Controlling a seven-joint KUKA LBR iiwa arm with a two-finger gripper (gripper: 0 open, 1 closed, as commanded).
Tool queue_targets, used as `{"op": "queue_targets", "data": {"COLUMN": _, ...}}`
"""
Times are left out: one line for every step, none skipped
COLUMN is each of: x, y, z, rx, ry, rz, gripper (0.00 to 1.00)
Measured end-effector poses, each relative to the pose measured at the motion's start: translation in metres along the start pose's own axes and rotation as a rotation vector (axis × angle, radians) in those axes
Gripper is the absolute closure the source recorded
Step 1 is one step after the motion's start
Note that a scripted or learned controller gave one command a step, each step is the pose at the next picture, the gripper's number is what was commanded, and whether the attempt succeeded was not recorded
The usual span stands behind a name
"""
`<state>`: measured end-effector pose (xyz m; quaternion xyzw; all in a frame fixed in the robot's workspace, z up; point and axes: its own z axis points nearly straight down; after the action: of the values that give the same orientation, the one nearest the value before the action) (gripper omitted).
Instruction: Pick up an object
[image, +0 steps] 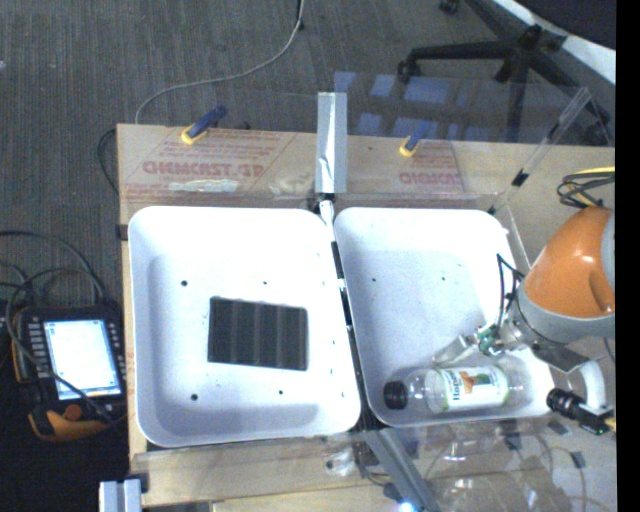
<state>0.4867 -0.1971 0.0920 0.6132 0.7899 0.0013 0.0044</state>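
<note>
A clear plastic bottle (462, 388) with a black cap and an orange-green label lies on its side along the front wall of the right bin (420, 260), cap pointing left. A flat black ribbed rectangle (257, 333) lies in the middle of the left bin (165, 260). The arm's orange band (572, 275) hangs over the right bin's right edge. My gripper (470, 347) reaches down-left from it and sits just behind the bottle's upper side, very close to it. I cannot make out whether it touches the bottle.
The two bins meet along a dark seam (342, 300) at the centre. A tablet-like handheld controller (72, 358) lies on the floor left of the bench. Cables and clear brackets (560, 405) crowd the front right corner.
</note>
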Motion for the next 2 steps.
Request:
{"op": "queue_targets", "data": {"x": -0.015, "y": -0.001, "z": 0.000, "rx": -0.006, "ry": 0.001, "rz": -0.019, "gripper": 0.00}}
{"op": "queue_targets", "data": {"x": -0.025, "y": -0.008, "z": -0.059, "rx": 0.009, "ry": 0.003, "rz": 0.442, "gripper": 0.00}}
